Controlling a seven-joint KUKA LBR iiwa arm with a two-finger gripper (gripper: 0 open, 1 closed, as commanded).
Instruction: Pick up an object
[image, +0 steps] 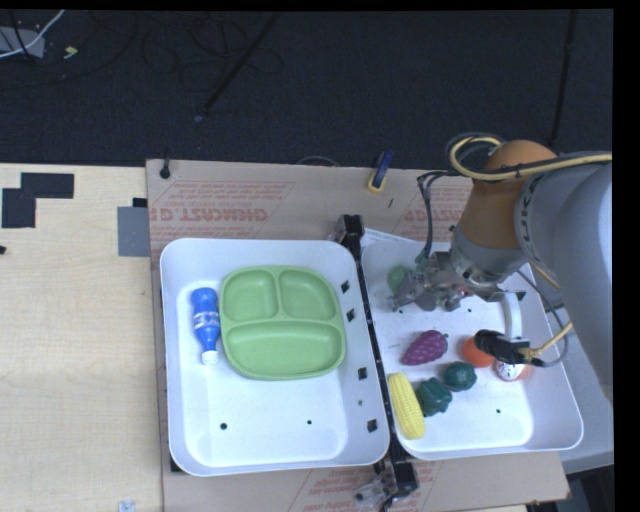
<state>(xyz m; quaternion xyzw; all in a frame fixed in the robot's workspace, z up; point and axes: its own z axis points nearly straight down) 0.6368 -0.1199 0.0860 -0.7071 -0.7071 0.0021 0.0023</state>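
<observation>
A: Corn lies nearest the lens, yellow, at the front left corner of the right bin. Now by size: arm, grey with orange band, reaching in from the right over that bin's back half.

B: Noted. Left bin holds a green divided plate, and a blue bottle lies just beside the plate's left edge.

A: Right bin, smaller items: purple grapes mid-bin, two dark green pieces near the corn, an orange piece partly under a black cable part. Something pale green sits at the back left, by the tool.

B: Tool state?

A: Low over the back of the right bin, near that pale green thing. Metal parts blur together; cannot tell how wide it stands, nor whether anything is in it.

B: Likely target?

A: Judging by position, the pale green piece. Probably a light, hard plastic toy, smooth and prone to slip or roll. Best taken across its narrowest middle, clear of the bin wall.

B: Risk?

A: Bin divider close by; a nudge could push it against the wall.
</observation>
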